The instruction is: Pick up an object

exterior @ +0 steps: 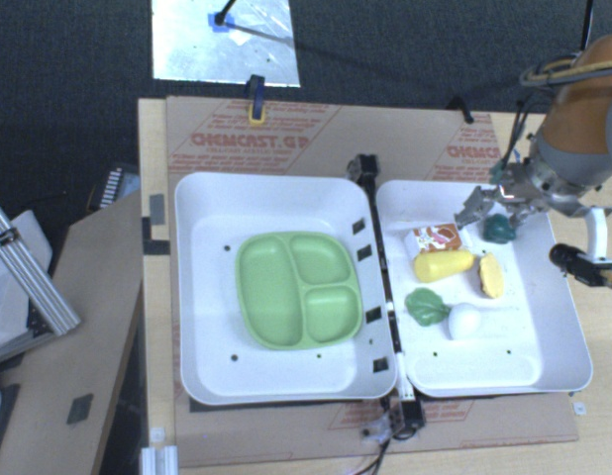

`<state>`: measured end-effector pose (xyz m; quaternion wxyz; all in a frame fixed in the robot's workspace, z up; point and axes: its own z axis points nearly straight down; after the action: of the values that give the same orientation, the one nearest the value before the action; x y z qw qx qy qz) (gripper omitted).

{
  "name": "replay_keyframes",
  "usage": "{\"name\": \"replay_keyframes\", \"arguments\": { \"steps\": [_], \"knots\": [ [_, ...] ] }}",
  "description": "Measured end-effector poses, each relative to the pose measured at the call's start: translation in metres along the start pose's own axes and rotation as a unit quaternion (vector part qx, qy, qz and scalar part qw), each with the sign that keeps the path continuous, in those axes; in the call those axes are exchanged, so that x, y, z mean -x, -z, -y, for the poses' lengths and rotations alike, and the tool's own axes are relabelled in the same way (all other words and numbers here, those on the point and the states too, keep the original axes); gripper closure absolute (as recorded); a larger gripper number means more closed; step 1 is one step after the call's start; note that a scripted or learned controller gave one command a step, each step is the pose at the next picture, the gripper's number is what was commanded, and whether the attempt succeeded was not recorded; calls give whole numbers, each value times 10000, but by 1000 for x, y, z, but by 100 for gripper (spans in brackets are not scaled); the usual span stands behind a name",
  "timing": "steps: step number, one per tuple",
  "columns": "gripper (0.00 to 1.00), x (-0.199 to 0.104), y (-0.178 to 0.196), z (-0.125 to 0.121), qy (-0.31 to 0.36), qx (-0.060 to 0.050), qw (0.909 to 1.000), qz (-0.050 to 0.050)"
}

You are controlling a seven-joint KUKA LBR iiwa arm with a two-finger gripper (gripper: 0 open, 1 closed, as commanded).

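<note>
Dark carpet point(68, 67); cardboard-topped bench point(286, 137)

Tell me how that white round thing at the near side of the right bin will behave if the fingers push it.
The white ball looks smooth and rounded, so it will probably roll rather than slide. It lies against the green leafy piece, which may block it leftward; toward the bare bin floor it could run off.

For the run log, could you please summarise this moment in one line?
hand over right white bin | beside small teal object | green divided plastic tray in left bin
</note>
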<state>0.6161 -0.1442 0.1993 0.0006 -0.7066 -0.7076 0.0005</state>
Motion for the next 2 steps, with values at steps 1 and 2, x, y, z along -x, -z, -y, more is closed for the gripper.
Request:
{"name": "replay_keyframes", "arguments": {
  "steps": [1,2],
  "knots": [
    [0,-10,-52,3,8,3,10000,-1],
    [0,-10,-89,4,15,82,10000,11]
  ]
}}
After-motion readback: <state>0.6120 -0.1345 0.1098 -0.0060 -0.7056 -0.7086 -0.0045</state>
